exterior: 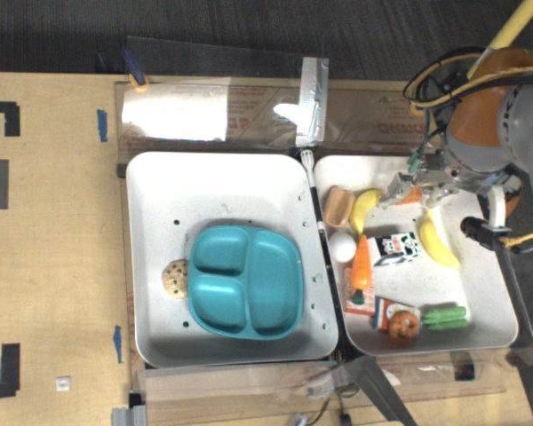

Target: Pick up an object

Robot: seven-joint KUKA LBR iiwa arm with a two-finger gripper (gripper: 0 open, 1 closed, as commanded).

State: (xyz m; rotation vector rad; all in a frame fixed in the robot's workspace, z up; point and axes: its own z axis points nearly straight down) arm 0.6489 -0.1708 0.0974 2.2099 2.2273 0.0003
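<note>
Two white bins sit side by side on the worktop (44,264). In the left bin (151,185) a teal divided plate (246,280) lies near the front, with a cookie (175,278) touching its left edge. The right bin (489,309) holds a bread roll (338,207) at its back left corner, a small banana (365,209) beside it, a white egg (342,248), a carrot (361,267), a black-and-white carton (397,247), a second banana (436,240), a tomato-like fruit (405,325) and a green piece (443,316) by the front edge. The hand (417,189) hangs low over the back of the right bin, just beside the small banana; whether it is released or clenched cannot be told.
</note>
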